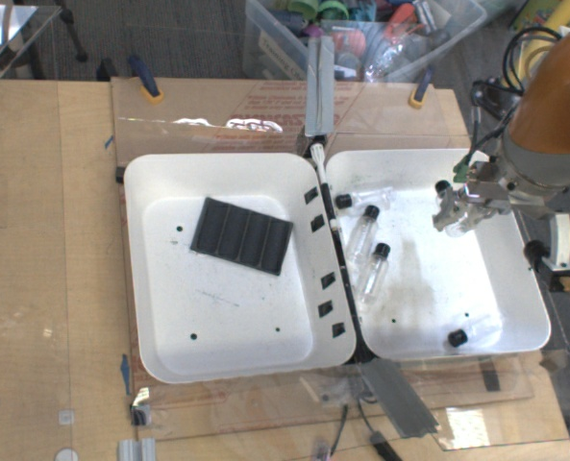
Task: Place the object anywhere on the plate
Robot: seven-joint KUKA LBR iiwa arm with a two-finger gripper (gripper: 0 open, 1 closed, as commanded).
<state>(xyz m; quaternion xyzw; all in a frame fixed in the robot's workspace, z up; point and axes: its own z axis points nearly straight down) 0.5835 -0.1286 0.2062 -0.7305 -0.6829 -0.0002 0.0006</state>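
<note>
Right bin [515,286], gripper [455,211] over its upper right, finger state cannot be told, two clear vials [366,248] (black caps) lying left of it, apart, dark ridged plate [241,235] in left bin [160,334]

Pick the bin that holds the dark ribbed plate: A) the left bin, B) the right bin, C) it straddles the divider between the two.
A: the dark ribbed plate lies flat inside the left bin, apart from the divider, while the clear vials lie in the right bin.
</note>
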